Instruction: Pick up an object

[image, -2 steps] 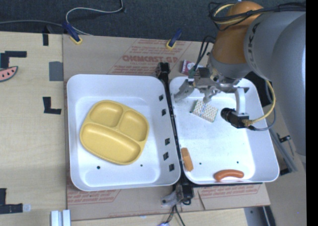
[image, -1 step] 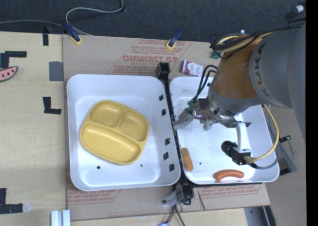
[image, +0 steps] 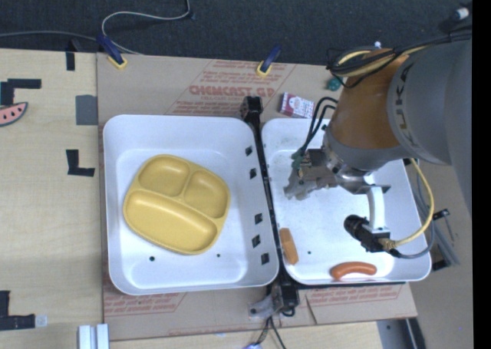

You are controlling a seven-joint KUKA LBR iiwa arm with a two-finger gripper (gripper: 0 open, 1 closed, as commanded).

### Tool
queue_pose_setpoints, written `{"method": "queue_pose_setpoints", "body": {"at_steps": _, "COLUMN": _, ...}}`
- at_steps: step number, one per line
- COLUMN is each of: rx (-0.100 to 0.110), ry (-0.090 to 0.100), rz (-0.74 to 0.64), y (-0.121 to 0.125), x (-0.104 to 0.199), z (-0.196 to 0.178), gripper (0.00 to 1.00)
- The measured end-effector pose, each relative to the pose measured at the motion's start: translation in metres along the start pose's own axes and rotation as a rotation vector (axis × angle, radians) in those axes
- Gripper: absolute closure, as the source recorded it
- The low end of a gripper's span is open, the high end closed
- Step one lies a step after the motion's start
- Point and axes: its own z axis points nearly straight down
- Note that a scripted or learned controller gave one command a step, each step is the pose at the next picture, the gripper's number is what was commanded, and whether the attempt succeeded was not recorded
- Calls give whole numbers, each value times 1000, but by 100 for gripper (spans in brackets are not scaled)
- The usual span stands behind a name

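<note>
Our tool (image: pixel 301 185), grip state unclear, hovers in the right white bin (image: pixel 399 186) | orange sausage-shaped toy (image: pixel 354 269) and small brown piece (image: pixel 288 246) lie apart by the near rim | risk: we close on nothing, or hit the bin wall.

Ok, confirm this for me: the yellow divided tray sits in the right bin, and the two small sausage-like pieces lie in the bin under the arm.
Wrong on the bin: in the camera view the yellow divided tray sits in the left bin. The two sausage-like pieces do lie in the right bin, under the arm.
</note>
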Motion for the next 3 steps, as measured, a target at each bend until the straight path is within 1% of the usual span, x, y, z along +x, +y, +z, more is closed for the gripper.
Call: {"method": "queue_pose_setpoints", "body": {"at_steps": 3, "rx": 2, "ry": 4, "rz": -5, "y": 1, "x": 3, "z": -28, "gripper": 100}}
